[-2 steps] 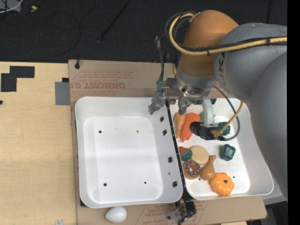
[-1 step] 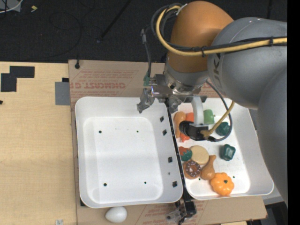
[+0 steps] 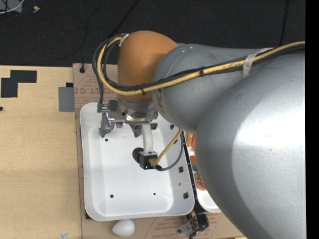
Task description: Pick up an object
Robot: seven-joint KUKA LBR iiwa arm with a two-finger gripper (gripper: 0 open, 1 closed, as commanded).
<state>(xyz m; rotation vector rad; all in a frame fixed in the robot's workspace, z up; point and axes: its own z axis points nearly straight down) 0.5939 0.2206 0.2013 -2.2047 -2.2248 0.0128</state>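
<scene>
Cardboard bench (image 3: 40, 148) is seen under a dark backdrop, with black and grey patches stuck on it well left of the fingers. Left bin (image 3: 94, 193) is set on the cardboard; its white floor is marked with small dark dots. Arm (image 3: 239, 133) is brought in from the right, with the orange band (image 3: 142, 59) above the wrist and black and yellow cables (image 3: 107, 78) looped round it.

Gripper (image 3: 119, 132) is held over the back part of the left bin. Fingers (image 3: 104, 126) are seen apart, and nothing is caught between them. A white stem (image 3: 148, 141) is hung just right of the fingers and is ended in a black tip (image 3: 145, 159) close to the bin floor; a yellow lead (image 3: 169, 146) is run to that tip. Contact between the tip and the floor cannot be told.

Object (image 3: 123, 227), a white egg-like lump, is laid on the cardboard outside the left bin, just beyond its front rim, well below the fingers in the view and apart from them. Right bin (image 3: 209, 205) is mostly hidden by the arm; orange items (image 3: 199, 179) are glimpsed in it, well right of the fingers, too covered to be named. A black clamp (image 3: 195, 225) is seen at the front edge between the bins.
</scene>
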